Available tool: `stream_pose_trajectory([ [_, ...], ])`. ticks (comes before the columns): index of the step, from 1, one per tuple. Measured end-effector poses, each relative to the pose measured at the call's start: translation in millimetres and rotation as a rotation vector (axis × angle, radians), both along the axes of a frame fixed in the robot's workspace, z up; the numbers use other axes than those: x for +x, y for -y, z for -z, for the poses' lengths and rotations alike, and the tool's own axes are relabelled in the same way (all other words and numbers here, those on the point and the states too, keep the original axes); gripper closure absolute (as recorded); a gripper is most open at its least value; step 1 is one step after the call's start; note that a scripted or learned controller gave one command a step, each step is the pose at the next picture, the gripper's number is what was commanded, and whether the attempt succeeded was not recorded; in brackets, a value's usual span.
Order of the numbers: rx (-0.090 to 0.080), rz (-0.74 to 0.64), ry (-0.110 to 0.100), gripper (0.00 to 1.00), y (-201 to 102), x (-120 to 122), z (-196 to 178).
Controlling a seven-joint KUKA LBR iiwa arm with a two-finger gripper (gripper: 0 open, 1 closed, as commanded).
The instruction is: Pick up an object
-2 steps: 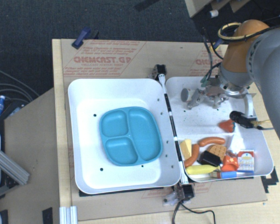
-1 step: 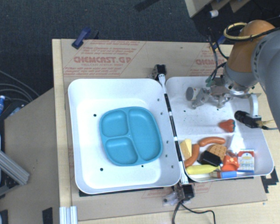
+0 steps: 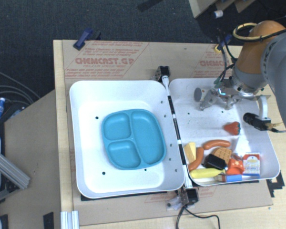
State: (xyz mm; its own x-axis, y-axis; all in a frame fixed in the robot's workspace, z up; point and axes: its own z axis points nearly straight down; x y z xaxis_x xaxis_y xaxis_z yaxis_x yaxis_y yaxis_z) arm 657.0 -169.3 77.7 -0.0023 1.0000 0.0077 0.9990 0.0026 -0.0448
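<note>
Grey two-finger jaws (image 3: 214,98) low over the far end of the right shallow white bin (image 3: 190,87); whether they stand wide or narrow cannot be told, nothing visible between them. Candidate objects are heaped at the bin's near end: yellow banana-shaped toy (image 3: 205,173), black rounded block (image 3: 214,162), orange-brown sausage (image 3: 216,144), waffle-patterned tan piece (image 3: 223,153), small white-and-red carton (image 3: 251,164). A red strawberry-like piece (image 3: 232,127) lies apart, mid-bin. Left white bin (image 3: 86,128) holds a light-blue three-compartment plastic tray (image 3: 132,138). Cardboard-covered tabletop (image 3: 109,61) beneath.
</note>
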Motion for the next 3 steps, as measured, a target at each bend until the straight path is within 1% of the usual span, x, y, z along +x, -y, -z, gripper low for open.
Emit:
stream_pose_trajectory([
  [1,-0.003,0.001,0.007,0.00,9.5,1.1,-0.7],
  [2,-0.003,0.000,0.007,0.00,10.4,1.4,-0.8],
  [3,-0.003,-0.001,0.011,0.00,20.2,2.2,-1.5],
])
